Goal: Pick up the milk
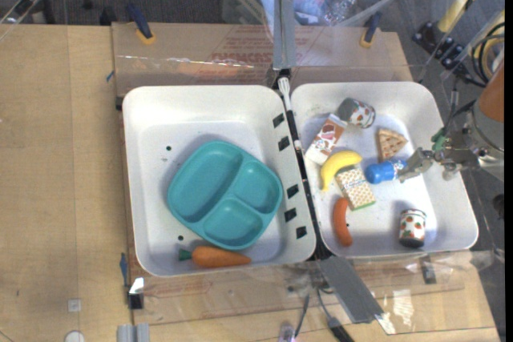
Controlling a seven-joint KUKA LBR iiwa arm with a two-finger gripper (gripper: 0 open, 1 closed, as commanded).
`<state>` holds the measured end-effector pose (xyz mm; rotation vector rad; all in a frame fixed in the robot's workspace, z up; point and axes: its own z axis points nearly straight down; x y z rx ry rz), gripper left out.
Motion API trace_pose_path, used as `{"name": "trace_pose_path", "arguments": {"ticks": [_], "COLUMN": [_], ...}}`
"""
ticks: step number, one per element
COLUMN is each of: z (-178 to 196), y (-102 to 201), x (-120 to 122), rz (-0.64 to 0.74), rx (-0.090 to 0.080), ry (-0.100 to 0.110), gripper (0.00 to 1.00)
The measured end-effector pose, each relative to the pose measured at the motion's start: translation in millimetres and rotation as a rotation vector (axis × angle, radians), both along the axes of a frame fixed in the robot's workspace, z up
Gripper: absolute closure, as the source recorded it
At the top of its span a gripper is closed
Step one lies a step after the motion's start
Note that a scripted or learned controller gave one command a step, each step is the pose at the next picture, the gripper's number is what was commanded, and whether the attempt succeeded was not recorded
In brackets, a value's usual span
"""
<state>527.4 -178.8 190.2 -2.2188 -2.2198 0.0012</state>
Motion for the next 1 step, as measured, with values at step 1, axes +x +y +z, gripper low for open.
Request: {"name": "trace_pose_path", "arguments": {"ticks": [1], "z": [-93.6], "y": [-27.9], "x": [-37.6], "rz": [-0.037], "rx": [0.015], "ry": [-0.005], "gripper": [0.00]}}
